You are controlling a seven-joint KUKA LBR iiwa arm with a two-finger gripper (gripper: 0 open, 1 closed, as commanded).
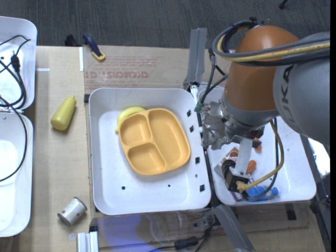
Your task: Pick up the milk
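Arm (pixel 273 72) reaches in from the right, with its wrist over the right bin (pixel 294 190) at that bin's left side. Gripper (pixel 214 135) sits under the wrist, near the wall between the two bins; how far open it is can't be told, nor whether it has hold of anything. Milk can't be identified for sure: the nearest match is a small white pack (pixel 232 154) with orange print, lying in the right bin just below the gripper and partly hidden by the wrist. Whether the gripper touches it can't be told.

Also in the right bin: orange piece (pixel 252 166) just right of the pack, blue item (pixel 261 192) near the front rim, small red-orange bit (pixel 256 134) by the wrist.

Left bin (pixel 105 193) holds a yellow-orange divided plate (pixel 155 140) with three compartments, all bare; a yellow item (pixel 128 112) pokes out from under its upper left edge.

On the bench outside the bins: yellow squeeze bottle (pixel 64 113) left of the left bin, grey can (pixel 72 210) on its side at that bin's front left corner, blue-and-yellow tool (pixel 93 47) at the back
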